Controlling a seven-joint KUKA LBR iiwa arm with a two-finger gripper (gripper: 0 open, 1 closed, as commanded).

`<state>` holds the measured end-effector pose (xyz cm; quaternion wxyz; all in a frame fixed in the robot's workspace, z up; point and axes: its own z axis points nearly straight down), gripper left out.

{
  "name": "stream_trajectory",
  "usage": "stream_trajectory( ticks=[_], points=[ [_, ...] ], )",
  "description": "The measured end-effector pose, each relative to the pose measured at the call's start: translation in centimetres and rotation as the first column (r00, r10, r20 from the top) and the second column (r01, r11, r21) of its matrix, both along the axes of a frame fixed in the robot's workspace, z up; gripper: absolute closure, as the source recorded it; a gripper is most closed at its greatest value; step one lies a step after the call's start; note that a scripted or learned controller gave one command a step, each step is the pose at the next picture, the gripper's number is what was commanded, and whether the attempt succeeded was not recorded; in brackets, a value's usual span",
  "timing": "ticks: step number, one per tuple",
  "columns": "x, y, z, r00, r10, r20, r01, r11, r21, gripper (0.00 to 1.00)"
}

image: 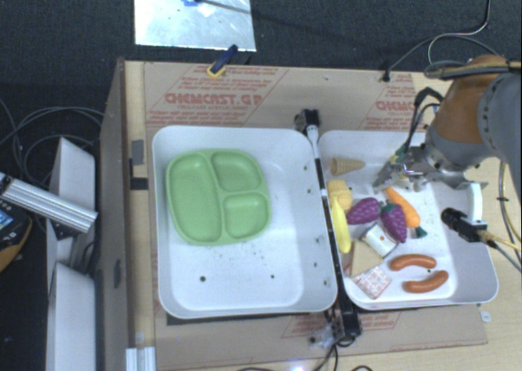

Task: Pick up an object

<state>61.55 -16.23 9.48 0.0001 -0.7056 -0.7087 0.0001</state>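
Where the grey arm with its orange band [466,112] reaches in from the right of the frame, the metal two-finger gripper [405,170] hangs over the upper middle of the right white bin [486,280]. How wide it stands cannot be told, and nothing shows as held.

Just below and slightly right of the gripper lies the orange toy carrot [403,205], slim, tilted down to the right, with a small green tip at its lower end. It lies near the gripper, though whether they touch cannot be told. Left of the gripper lies a tan toy cone [346,165], pointing right. Below the gripper, left of the carrot, sit two purple toy grape bunches [364,211] and [394,223], with a small white and red block [379,240] under them. A yellow toy banana [339,225] lies along the bin's left wall. Toward the lower right of the frame rest two reddish-brown toy sausages [413,262] and [426,282], and a pink patterned square piece [373,282] lies at the bin's lower edge.

In the left white bin [196,284], a light green three-part plastic tray [218,196] lies in the upper half.
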Motion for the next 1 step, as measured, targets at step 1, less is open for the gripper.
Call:
stream_trajectory(
  ticks=[1],
  points=[
    [5.05,-1.39,-0.98,1.0,0.001,0.003,-0.001,1.0,-0.001,0.0]
  ],
)
